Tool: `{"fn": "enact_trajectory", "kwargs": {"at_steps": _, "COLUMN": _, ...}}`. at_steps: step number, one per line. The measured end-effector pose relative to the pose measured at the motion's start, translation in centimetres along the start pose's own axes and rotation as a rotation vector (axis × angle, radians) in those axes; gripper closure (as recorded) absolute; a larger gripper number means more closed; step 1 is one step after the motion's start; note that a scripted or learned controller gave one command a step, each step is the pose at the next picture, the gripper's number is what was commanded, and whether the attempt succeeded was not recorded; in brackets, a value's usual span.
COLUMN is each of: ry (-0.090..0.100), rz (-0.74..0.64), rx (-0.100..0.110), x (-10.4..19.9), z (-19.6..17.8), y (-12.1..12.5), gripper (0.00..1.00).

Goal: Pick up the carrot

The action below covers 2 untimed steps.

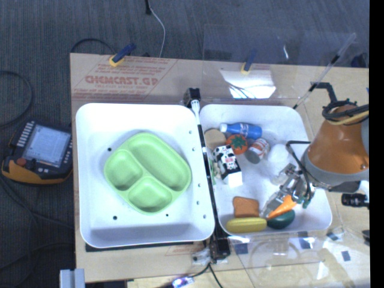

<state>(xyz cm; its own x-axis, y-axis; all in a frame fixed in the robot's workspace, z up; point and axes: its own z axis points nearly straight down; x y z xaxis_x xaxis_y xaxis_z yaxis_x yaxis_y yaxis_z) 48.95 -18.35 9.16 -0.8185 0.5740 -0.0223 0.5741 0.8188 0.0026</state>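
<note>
Down at the lower right of the frame, the carrot [282,207] lies tilted in the right bin [312,137], its pale orange body pointing toward the lower left. The gripper [290,192] sits right over its upper end, and the fingers appear to straddle that end, clenched on it as far as I can see, though the metal parts blur together there. Just below the carrot rests a dark green vegetable [281,220], touching it, and beside that a yellow banana [245,224] lies along the bin's lower wall, with a brown bread slice [246,206] just above it. That corner is crowded, near both the lower and right walls. More open floor shows in the middle of the bin, between the gripper and a black-and-white carton [227,161]. Toward the upper part lie a blue bottle [242,129], a strawberry-like red piece [239,143] and a small can [257,149]. The left bin [90,125] holds a green divided plate [147,171]. Along the upper left of the counter [90,71], red print reads roughly "CHEMCAST GP".
</note>
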Motion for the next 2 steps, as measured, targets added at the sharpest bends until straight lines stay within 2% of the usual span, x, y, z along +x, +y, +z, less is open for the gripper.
{"fn": "enact_trajectory", "kwargs": {"at_steps": 1, "ry": -0.004, "rz": 0.002, "rx": -0.005, "x": -0.1, "z": -1.1, "y": 0.2, "gripper": 1.00}}
{"fn": "enact_trajectory", "kwargs": {"at_steps": 2, "ry": 0.020, "rz": 0.267, "rx": 0.006, "x": -1.5, "z": -3.3, "y": -2.9, "gripper": 1.00}}
